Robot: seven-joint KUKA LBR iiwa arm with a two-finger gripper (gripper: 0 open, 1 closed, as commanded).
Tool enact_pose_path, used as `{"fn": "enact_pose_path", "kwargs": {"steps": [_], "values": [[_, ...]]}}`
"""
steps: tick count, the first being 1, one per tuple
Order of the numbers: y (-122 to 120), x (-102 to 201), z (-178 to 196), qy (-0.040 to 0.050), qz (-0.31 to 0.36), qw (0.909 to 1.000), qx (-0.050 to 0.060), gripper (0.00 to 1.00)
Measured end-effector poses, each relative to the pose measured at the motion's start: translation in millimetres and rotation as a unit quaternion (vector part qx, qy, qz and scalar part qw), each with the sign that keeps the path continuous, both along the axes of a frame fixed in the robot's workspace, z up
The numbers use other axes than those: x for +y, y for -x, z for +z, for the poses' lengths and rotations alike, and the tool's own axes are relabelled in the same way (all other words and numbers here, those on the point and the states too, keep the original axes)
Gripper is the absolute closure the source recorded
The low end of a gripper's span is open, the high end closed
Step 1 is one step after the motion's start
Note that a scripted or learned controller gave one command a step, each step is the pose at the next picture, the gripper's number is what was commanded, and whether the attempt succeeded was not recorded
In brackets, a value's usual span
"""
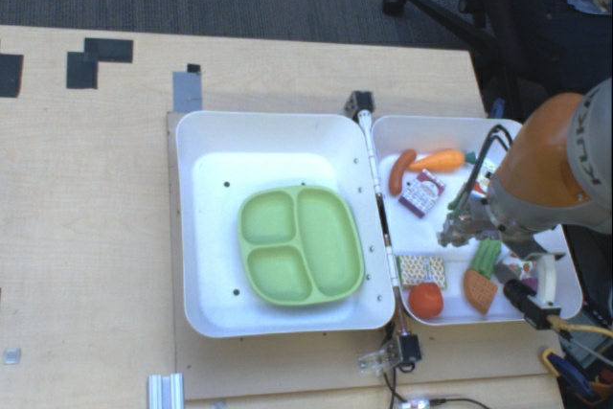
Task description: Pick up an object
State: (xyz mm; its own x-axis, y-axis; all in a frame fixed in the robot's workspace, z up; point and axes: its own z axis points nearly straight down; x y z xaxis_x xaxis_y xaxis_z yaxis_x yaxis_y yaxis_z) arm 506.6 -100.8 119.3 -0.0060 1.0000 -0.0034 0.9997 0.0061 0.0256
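Gripper (460,233) hangs over right bin (565,297), centre; finger state cannot be determined. Red tomato (425,301) at 7 o'clock.

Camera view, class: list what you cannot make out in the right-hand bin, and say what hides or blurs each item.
1. Gripper: its tip is small, dark and blurred, so any hold on an object stays unclear.
2. Green item: its upper end is covered by the arm's wrist, so its identity is uncertain.
3. Small packet: its print is too small to read.
4. Right bin: its right wall is hidden behind the orange band.
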Motion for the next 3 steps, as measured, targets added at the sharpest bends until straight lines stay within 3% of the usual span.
{"fn": "enact_pose_path", "kwargs": {"steps": [1,2,3], "values": [[0.1,0.0,-0.1,0.0,0.0,1.0,0.0,0.0],[16.7,15.6,-31.9,-0.0003,-0.003,1.0,0.007,0.0],[14.4,16.0,-20.5,-0.0002,-0.002,1.0,0.003,1.0]]}}
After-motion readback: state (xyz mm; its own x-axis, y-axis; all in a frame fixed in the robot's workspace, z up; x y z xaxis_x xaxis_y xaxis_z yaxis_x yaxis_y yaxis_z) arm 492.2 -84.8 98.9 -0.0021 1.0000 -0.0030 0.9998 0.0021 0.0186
